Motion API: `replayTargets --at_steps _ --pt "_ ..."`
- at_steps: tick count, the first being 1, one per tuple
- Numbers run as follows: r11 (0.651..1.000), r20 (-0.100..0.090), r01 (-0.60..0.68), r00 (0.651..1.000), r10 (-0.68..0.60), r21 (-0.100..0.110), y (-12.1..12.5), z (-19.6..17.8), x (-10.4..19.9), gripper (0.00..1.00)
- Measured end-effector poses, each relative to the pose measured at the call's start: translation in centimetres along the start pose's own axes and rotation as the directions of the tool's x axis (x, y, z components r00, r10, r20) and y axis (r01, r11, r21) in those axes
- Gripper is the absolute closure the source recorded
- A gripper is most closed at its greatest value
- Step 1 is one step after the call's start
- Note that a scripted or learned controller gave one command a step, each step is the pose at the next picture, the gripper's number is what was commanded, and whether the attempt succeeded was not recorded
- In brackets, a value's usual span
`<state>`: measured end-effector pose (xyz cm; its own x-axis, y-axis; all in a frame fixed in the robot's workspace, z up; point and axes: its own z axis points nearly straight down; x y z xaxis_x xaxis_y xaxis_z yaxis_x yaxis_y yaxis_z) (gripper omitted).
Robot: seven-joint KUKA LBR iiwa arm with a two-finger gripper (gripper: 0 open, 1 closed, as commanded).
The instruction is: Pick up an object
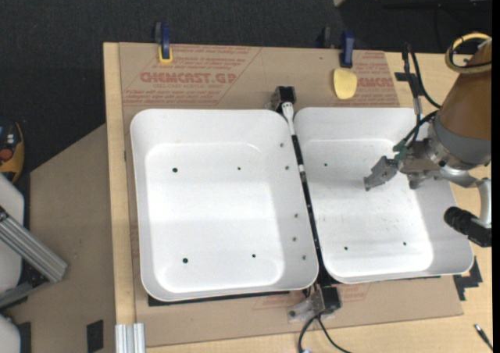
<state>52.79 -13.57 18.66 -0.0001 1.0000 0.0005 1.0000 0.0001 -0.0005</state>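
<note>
Dark carpet around a board (pixel 234 70) with red print, clamped at the far edge by two blue clamps (pixel 163 35). On it sit two shallow white bins side by side: left bin (pixel 156 133) and right bin (pixel 344 121), both smooth moulded plastic with rounded corners and small dark holes in the floor. A black strip (pixel 301 180) runs between them.

My gripper (pixel 380 175) hangs over the right bin, near its middle, reaching in from the right. The tips look drawn together, with nothing between them.

Object to pick: I see none in either bin. The only loose item is a small yellow piece (pixel 344 83), rounded and matte, lying on the board just beyond the right bin's far rim, apart from my gripper. It may be the target or only a fixture; too small to tell.

Right bin floor has fine dark specks near my tips; dirt or scuffs, not graspable.

Risks as I judge them:
- Closing on bare floor gives an empty grasp.
- Descending further with the tips together could scrape or press the thin plastic and shift the bin.
- Going for the yellow piece means crossing the raised rim; a low path would clip it.
- The piece lies flat on the board, so it could skid instead of seating.
</note>
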Motion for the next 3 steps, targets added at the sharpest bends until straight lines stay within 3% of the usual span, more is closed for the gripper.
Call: replayTargets --at_steps 1,2,3 --pt "1.000 0.001 0.000 1.000 0.000 -0.003 0.1 -1.1 0.0 1.00" --pt "1.000 0.007 -0.002 1.000 0.002 -0.014 2.7 -10.9 -4.3 1.00" --pt "1.000 -0.005 0.009 1.000 -0.009 0.007 1.1 -5.1 5.2 1.00"
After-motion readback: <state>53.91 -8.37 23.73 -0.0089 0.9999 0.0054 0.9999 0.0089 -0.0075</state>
